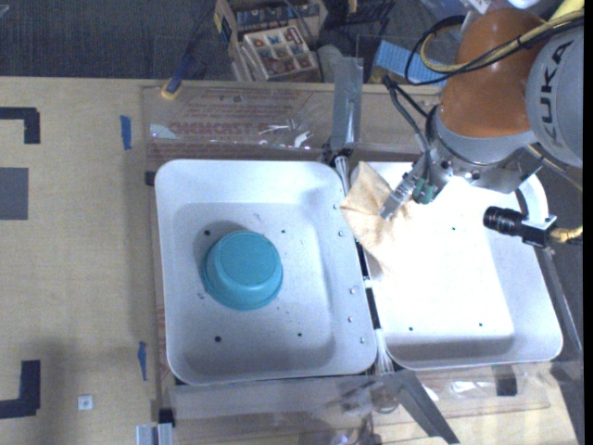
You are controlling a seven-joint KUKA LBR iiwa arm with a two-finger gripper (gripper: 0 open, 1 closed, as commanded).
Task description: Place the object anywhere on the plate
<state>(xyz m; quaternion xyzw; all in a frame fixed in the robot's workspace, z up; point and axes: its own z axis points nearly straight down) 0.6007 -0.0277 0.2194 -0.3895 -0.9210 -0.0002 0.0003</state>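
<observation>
1. A pale wooden worktop (74, 248) fills the view, with dark floor and clutter beyond its far edge. It carries two shallow white bins side by side.
2. I count one plate, one object and one hand, which is mine.
3. The left bin (176, 193) holds the plate (243, 268): a round, smooth teal dish that looks turned upside down. It sits left of the bin's middle, with bare white floor all around it and clear of every wall.
4. The right bin (463, 295) is brightly lit. Most of its floor is open.
5. The object (367, 213) is a tan, crumpled, cloth-like piece. It lies at the right bin's near-left corner, draped against the rims where the two bins meet.
6. My hand (394, 207) reaches in from the right, its slim tip angled down onto the cloth-like piece. I cannot tell how far it is open, or whether it grips the piece.
</observation>
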